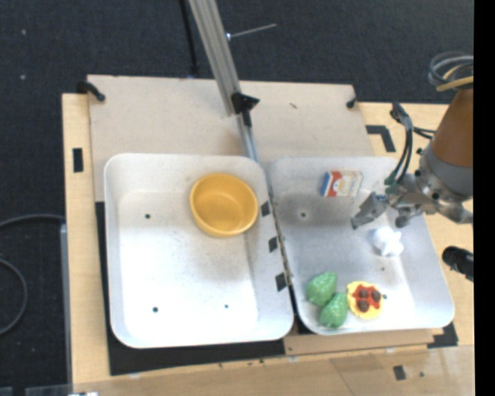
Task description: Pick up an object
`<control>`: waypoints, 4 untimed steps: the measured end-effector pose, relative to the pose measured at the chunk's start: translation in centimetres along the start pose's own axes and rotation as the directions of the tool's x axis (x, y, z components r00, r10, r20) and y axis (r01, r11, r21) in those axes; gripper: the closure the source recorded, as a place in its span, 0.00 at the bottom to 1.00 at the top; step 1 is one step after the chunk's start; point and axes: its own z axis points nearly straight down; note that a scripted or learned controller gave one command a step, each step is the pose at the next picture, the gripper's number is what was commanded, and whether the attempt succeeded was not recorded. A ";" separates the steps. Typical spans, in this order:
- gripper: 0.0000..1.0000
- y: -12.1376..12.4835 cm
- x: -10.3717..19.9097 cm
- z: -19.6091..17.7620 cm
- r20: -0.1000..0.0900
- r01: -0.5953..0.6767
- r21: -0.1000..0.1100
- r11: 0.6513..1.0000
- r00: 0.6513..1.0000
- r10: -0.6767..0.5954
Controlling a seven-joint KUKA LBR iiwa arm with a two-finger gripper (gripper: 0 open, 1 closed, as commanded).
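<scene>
Spanning most of the scene, a pale wooden bench carries two shallow white bins side by side, the left bin slightly the broader and the right bin set tight against it along a shared middle edge. A slim aluminium post slants down from the top toward the point where the bins meet. The grey arm with its orange band enters from the right and leans over the right bin's far side. In the left bin, near its upper right corner, sits a yellow bowl, upright. The gripper hangs low over the right bin with its two fingers spread apart, nothing between them; a small white object lies just beneath and beside the fingertips. A small red, white and blue carton rests near the bin's far wall, left of the gripper. Along the near edge lie two green toy vegetables, touching each other, and just beside them a small yellow and red toy.
</scene>
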 end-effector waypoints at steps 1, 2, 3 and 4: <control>0.00 0.0 0.0 0.0 0.000 -0.001 0.000 1.000 1.000 0.001; 0.00 -0.3 0.1 4.3 0.003 -0.004 0.005 1.000 1.000 0.004; 0.00 -0.3 0.3 8.5 0.003 -0.005 0.004 1.000 1.000 0.005; 0.00 -0.3 0.1 13.6 0.004 -0.005 0.002 1.000 1.000 0.005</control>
